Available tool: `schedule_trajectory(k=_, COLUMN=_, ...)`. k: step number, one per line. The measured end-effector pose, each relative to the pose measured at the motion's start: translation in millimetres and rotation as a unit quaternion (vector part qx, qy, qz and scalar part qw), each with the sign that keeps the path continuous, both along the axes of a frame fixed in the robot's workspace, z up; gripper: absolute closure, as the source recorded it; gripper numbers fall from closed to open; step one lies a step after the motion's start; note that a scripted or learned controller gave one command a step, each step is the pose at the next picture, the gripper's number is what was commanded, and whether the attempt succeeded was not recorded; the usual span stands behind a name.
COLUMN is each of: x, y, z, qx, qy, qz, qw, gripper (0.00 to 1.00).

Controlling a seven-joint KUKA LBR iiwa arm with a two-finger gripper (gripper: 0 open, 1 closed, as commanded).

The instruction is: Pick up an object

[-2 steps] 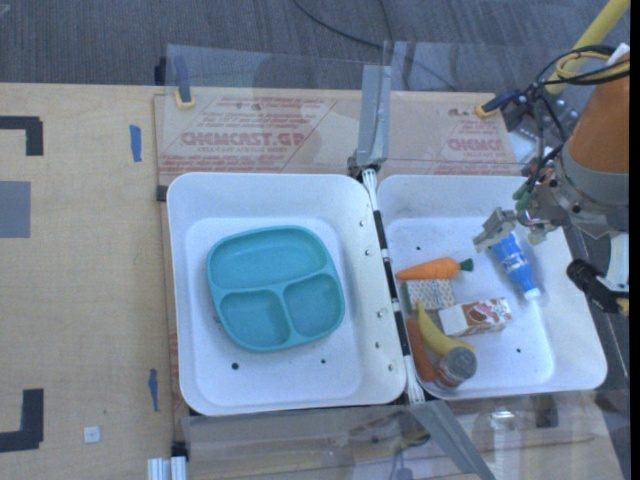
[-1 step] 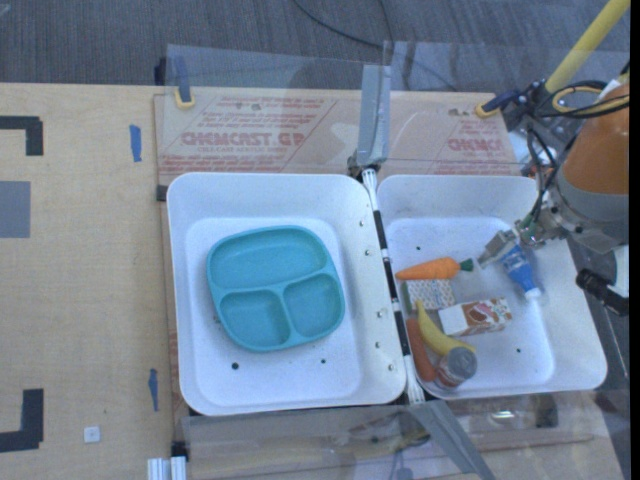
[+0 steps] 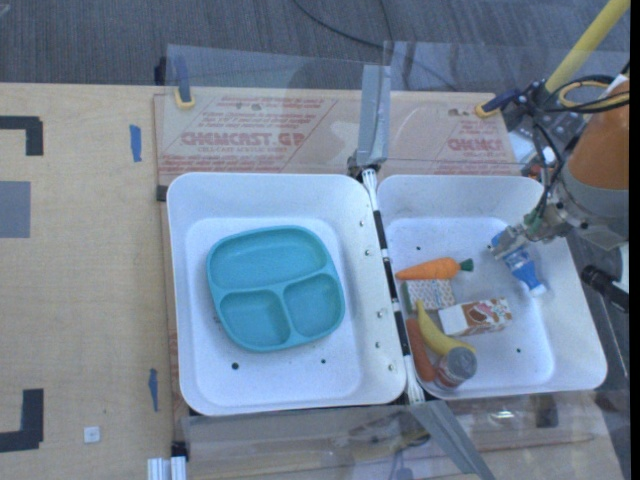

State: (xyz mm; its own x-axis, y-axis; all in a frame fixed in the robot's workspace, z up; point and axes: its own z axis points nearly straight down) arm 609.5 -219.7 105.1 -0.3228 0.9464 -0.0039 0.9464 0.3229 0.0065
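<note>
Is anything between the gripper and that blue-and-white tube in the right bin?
Nothing visible. The gripper sits right at the upper end of the blue-and-white tube. The orange carrot and small carton lie off to the camera's left.

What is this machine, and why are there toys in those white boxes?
That is a robot arm, grey with an orange band. It reaches in from the right side of the picture. At its end is a gripper, a little hand with two fingers. The camera hangs above the bench and looks down at a slant.

On the bench sit two shallow white bins. The left bin holds a blue plate with three sections. The right bin holds toy food: a carrot, a banana, a small carton and a can, plus a blue thing just below the gripper.

The robot's job is to pick one up. I can't tell whether it has hold of anything.
</note>
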Motion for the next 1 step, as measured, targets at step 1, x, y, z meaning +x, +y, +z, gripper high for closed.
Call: schedule_trajectory(k=1, x=3.1, y=51.8, z=76.0, qx=-0.0001, qy=0.001, qz=-0.013, qw=0.9999, gripper=1.00)
